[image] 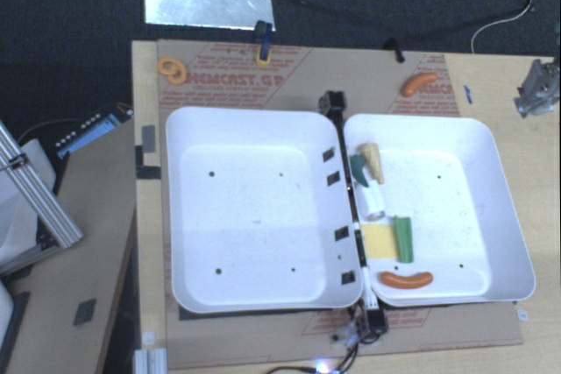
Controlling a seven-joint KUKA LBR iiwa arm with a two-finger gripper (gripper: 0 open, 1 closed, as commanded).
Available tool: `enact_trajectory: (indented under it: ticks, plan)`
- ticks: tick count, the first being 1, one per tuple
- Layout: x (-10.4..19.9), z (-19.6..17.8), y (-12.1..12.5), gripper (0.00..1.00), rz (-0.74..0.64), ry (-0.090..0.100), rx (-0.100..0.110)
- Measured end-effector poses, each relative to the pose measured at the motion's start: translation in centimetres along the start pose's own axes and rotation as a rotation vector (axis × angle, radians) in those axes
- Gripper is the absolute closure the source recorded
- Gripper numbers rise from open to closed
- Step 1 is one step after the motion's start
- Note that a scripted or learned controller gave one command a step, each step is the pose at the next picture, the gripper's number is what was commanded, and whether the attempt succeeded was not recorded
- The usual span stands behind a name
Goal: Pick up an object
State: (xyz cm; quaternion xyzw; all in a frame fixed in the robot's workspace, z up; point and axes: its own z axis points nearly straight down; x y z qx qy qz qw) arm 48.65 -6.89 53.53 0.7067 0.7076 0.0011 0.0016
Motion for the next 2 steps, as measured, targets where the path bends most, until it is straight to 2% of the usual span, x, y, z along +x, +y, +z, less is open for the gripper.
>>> enact_trajectory:
  ticks: [1,2]
  plan:
    - [-12.9,2.7,0.7,1.0,0.012,-0.004,0.003]
    - [-9.4,-0.2,0.0,1.0,-0.005,-0.001,-0.002]
